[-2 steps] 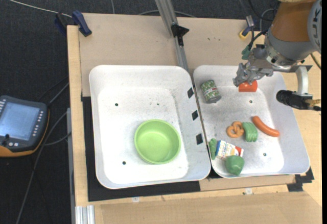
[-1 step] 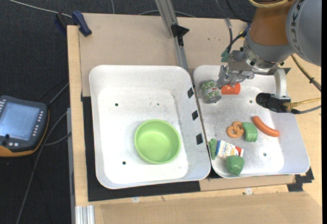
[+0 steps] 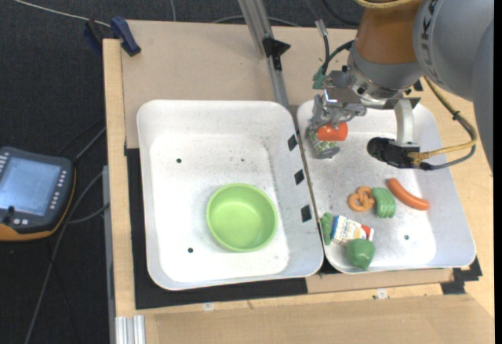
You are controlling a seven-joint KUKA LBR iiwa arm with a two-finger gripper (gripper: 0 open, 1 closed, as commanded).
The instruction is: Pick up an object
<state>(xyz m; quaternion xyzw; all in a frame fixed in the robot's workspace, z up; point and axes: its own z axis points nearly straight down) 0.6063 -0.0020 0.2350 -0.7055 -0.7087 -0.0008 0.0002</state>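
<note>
Green pepper (image 3: 360,253) and small carton (image 3: 346,229) at the right bin's (image 3: 447,233) near edge.
Farther back in that bin, the tool (image 3: 329,135) grips an orange-red toy (image 3: 332,132) between its fingers, above the bin's far-left corner.

Claw (image 3: 328,133) clamps orange-red object (image 3: 334,131) above right bin (image 3: 447,178); green bowl (image 3: 241,216) in left bin (image 3: 169,178).

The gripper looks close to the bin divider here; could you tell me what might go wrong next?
1. The gripper has an orange item near its fingers, close to the right bin's left wall; the item could slip out or get knocked over the wall.
2. The black cable beside it could snag.
</note>
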